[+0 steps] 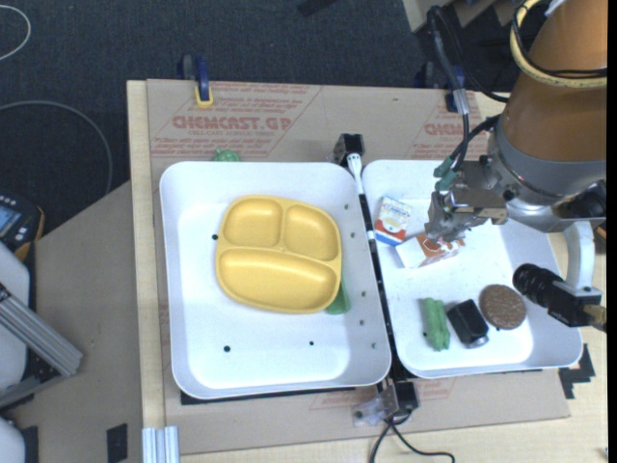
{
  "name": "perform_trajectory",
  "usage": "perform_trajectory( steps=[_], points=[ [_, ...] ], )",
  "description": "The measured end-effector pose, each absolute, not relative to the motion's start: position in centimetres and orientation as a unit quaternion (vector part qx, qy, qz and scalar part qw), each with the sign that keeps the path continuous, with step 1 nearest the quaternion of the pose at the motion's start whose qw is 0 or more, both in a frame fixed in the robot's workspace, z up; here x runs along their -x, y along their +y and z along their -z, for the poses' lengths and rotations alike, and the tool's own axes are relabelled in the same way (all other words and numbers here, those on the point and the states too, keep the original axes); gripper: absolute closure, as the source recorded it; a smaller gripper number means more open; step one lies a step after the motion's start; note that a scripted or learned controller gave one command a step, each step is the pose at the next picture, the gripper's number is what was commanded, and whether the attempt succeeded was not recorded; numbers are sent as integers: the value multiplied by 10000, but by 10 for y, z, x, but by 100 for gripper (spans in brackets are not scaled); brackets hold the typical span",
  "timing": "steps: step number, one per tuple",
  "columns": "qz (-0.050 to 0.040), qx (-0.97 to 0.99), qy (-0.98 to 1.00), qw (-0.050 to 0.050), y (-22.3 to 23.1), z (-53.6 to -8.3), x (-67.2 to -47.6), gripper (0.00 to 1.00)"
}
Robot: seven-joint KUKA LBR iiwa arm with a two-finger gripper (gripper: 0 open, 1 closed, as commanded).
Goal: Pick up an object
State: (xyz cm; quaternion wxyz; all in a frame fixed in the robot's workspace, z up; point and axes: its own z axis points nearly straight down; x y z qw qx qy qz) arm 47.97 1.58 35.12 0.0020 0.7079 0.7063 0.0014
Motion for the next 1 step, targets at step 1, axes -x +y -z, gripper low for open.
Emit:
perform_trajectory(
  steps=[1],
  points=[
    [-26, -7052, 7090, 15, 58, -382, -480, 100]
  ],
)
